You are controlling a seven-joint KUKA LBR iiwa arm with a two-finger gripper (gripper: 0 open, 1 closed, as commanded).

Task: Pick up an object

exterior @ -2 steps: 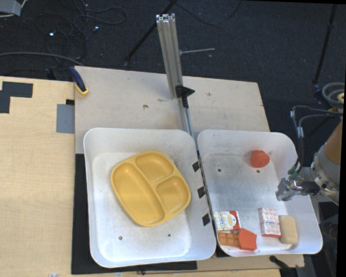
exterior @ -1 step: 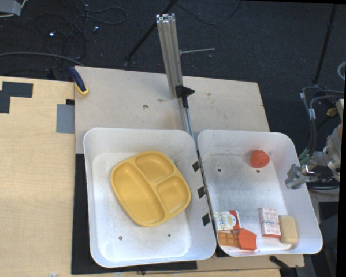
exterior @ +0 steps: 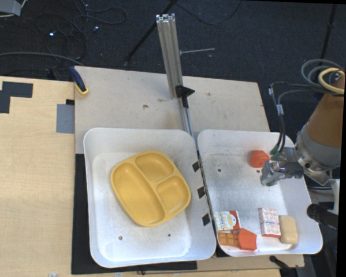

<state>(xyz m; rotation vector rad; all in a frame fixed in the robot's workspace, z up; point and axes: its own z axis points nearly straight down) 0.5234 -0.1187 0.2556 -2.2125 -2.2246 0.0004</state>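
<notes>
Wooden desk (exterior: pixel 26 173) fills the left of the frame, with a paler board behind the bins. Two white bins sit side by side across the lower middle. The left bin (exterior: pixel 99 229) carries a yellow plate (exterior: pixel 150 187) with three compartments, lying flat near its centre. The right bin (exterior: pixel 240 179) holds the smaller things. The arm (exterior: pixel 327 123) comes in from the right edge, its orange band at the upper right, and the hand (exterior: pixel 271 172) hangs over the upper right part of the right bin; whether it is apart or together cannot be told. A red ball (exterior: pixel 258 158) lies just left of the hand, close to it, though contact cannot be judged. Along the bin's lower edge lie a box (exterior: pixel 226 220) with red print, an orange block (exterior: pixel 246 239) just below and right of it, a pink-and-white carton (exterior: pixel 268 222) further right, and a tan roll (exterior: pixel 288 229) beside the carton at the lower right corner.
</notes>
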